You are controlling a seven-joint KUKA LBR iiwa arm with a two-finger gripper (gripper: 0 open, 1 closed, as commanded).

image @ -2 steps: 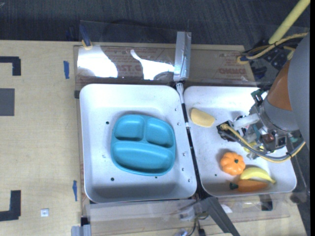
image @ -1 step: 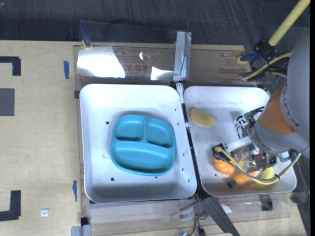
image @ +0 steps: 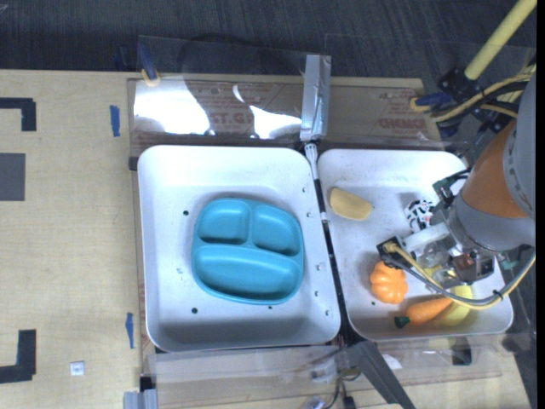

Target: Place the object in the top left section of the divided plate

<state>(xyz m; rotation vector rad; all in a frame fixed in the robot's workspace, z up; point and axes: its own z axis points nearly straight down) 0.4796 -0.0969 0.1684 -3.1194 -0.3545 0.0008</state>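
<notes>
A blue divided plate (image: 248,250) lies in the left white bin (image: 162,186), with two small sections at the top and one long section below. All three sections are bare. My gripper (image: 423,260) is low in the right bin (image: 383,164), just right of an orange pumpkin-shaped toy (image: 389,285). An orange carrot (image: 426,311) and a yellow piece (image: 461,312) lie right below the gripper. A pale yellow potato-like piece (image: 350,204) rests at the bin's upper left. A small black-and-white toy (image: 418,213) sits close above the gripper.
A metal divider (image: 314,100) and clear sheeting (image: 221,92) stand behind the bins. Yellow and blue cables (image: 477,83) hang at the upper right. The ridge (image: 324,228) where the two bins meet separates the plate from the toys.
</notes>
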